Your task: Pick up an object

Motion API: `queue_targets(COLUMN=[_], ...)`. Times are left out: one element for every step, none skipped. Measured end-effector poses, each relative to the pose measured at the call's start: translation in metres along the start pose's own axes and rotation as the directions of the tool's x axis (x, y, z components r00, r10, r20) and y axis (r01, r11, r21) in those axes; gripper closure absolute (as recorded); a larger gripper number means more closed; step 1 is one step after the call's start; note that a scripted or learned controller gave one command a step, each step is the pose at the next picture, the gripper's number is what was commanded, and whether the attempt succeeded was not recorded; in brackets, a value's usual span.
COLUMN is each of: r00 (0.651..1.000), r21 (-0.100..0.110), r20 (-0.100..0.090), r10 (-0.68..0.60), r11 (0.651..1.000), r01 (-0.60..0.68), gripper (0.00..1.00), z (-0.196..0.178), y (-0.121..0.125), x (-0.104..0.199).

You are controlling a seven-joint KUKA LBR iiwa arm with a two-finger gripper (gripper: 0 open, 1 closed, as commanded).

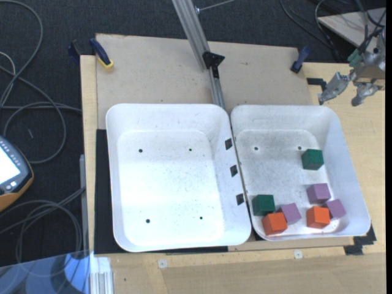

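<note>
This is a robotics lab or test cell, not a home or shop; the pincer hangs at the far right corner of a plywood table; left of the pincer a board is clamped down with blue clamps, one just beside it; below the pincer sit two shallow white bins, the nearer one holding plain coloured test blocks in green, purple and orange; an aluminium strut rises up and to the left of the pincer; loose black cables trail over dark carpet far to its left, beside a device with a lit screen.
</note>
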State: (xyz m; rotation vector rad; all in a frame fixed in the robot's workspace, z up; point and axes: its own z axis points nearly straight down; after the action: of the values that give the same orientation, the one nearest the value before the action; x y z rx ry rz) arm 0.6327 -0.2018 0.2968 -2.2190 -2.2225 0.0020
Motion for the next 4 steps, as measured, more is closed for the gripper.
queue_targets(r00=[1.0,1.0,1.0,1.0], r21=[-0.013,-0.013,0.004,-0.007], r20=[0.004,0.001,-0.003,0.0], r10=[0.0,-0.007,-0.008,0.002], r11=[1.0,1.0,1.0,1.0], r01=[0.0,0.007,0.008,-0.002], gripper=[0.0,0.0,0.0,0.0], z=[-0.195,-0.259,-0.199,-0.226], y=[-0.056,-0.064,-0.028,-0.03], x=[0.015,0.084,0.195,0.185])
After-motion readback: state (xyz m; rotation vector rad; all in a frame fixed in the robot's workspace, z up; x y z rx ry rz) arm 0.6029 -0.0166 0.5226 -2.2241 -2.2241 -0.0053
